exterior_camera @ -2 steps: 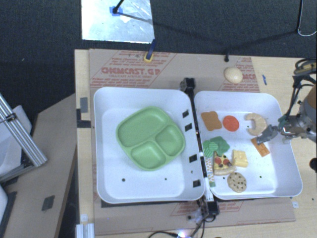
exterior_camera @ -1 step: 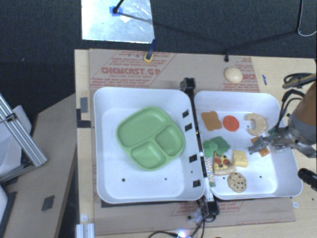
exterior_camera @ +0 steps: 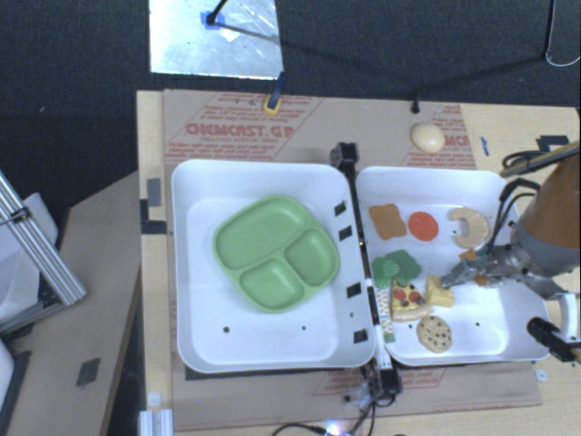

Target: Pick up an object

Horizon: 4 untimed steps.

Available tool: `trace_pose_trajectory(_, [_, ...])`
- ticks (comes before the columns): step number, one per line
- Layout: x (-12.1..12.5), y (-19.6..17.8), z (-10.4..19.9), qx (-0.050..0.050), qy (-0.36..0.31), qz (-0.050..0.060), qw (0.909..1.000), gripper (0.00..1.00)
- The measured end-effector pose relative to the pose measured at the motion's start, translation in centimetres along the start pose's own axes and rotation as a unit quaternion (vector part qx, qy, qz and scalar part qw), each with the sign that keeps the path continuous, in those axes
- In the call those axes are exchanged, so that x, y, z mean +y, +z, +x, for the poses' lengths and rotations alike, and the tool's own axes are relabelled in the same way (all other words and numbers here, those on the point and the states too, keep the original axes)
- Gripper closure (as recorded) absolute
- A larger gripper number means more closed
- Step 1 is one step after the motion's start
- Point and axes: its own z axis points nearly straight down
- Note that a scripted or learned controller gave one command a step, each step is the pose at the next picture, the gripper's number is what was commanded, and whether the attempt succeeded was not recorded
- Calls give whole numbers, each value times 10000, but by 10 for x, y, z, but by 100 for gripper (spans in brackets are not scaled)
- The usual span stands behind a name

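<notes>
The right bin [exterior_camera: 508, 343] holds several toy foods: a brown toast slice [exterior_camera: 388, 222], a red disc [exterior_camera: 423, 225], a beige half ring [exterior_camera: 469, 226], a green broccoli piece [exterior_camera: 395, 267], a pizza slice [exterior_camera: 408, 302], a yellow cheese block [exterior_camera: 440, 293] and a chip cookie [exterior_camera: 435, 334]. My gripper [exterior_camera: 461, 273] reaches in from the right, low over the bin, with its tip just above and right of the cheese block. Nothing shows held in it.
The left bin [exterior_camera: 195, 334] carries a green divided plate [exterior_camera: 276, 252]. A beige egg-shaped object [exterior_camera: 427, 137] lies on the cardboard behind the right bin. A shiny sheet [exterior_camera: 215, 25] lies at the back. The arm's orange band [exterior_camera: 556, 212] overhangs the right bin's right side.
</notes>
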Motion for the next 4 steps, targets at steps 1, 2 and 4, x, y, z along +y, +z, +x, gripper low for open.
trace_pose_trajectory(1, [0,-12,-1,-5,-8,1,10000,100])
trace_pose_trajectory(2, [2,-55,-1,-2,-24,12,10000,100])
trace_pose_trajectory(4, [10,-137,3,0,-29,16,10000,100])
